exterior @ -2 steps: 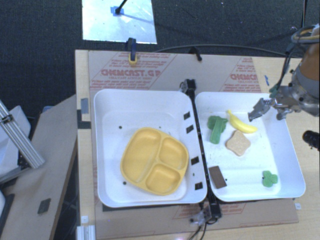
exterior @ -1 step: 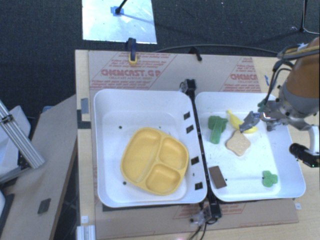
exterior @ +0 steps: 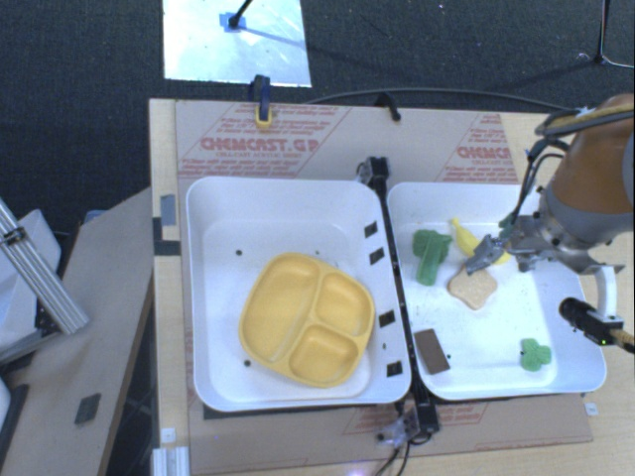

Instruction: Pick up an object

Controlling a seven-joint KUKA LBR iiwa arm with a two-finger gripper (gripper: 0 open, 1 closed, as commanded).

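My gripper (exterior: 493, 254) hangs low in the right bin (exterior: 556, 375), coming in from the right under the orange-banded wrist. Its grey fingers sit just above a tan toast-shaped piece (exterior: 472, 290) and beside a yellow banana-like piece (exterior: 464, 235). Nothing shows between the fingers. A green broccoli-like toy (exterior: 431, 255) lies to the left of the gripper. A small green piece (exterior: 536, 355) rests near the bin's front right. A brown rectangular block (exterior: 431, 351) lies at the bin's front left.
The left bin (exterior: 218, 226) holds a yellow divided plate (exterior: 308, 318). A black divider with clips (exterior: 389, 266) runs between the bins. A black part of the arm (exterior: 585, 320) juts over the right bin's right edge.
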